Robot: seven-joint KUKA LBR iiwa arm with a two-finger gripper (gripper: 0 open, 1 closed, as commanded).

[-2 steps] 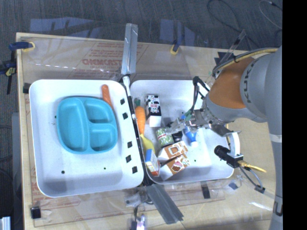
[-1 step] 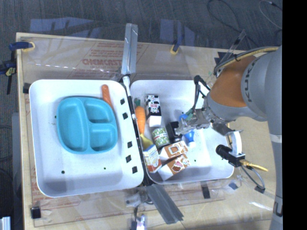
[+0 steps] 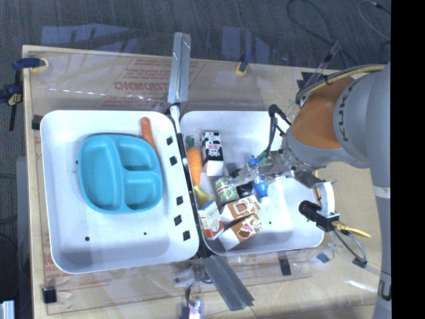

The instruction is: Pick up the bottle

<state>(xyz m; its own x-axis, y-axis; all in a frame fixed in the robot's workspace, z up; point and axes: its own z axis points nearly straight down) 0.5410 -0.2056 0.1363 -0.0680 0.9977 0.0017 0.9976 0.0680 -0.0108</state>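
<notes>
The bottle (image 3: 257, 186) is small and clear with blue parts. It lies in the middle of the right bin (image 3: 295, 228), among several cartons. My gripper (image 3: 260, 171) is low in that bin, right over the bottle and touching or nearly touching it. The wrist hides the bottle's upper part. Above the gripper, the orange band of the arm (image 3: 319, 118) reaches in from the right.
Around the bottle lie a green carton (image 3: 226, 190), brown cartons (image 3: 242, 209), a black-and-white carton (image 3: 211, 145) and a carrot (image 3: 193, 165) along the left wall. The left bin (image 3: 66, 244) holds a blue divided plate (image 3: 123, 173) and a second carrot (image 3: 146, 131).
</notes>
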